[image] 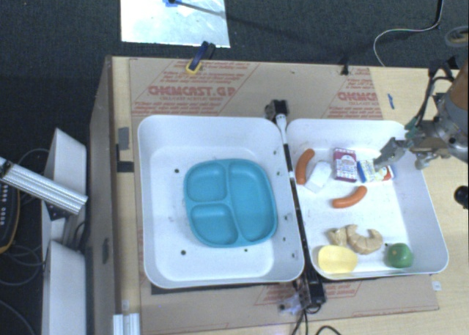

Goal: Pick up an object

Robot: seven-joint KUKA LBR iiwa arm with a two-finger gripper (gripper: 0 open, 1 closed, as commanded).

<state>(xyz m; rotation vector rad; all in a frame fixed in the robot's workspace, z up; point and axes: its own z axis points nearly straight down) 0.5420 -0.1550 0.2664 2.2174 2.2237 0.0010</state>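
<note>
A: Target? Likely the blue-white packet (372, 172), right bin (432, 231), beside the maroon box (344, 164).

B: Gripper (388, 154) just above it; grip state—cannot tell. Nothing lifted; grasp and raise remain.

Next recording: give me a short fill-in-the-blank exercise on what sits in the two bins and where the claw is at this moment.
1. The left bin holds a divided tray coloured ____.
2. The green ball lies in the right bin at its near-____ corner.
3. The number of orange-red sausages in the right bin is ____.
4. The claw hovers over the ____ bin.

Missing words: blue; right; two; right
</note>
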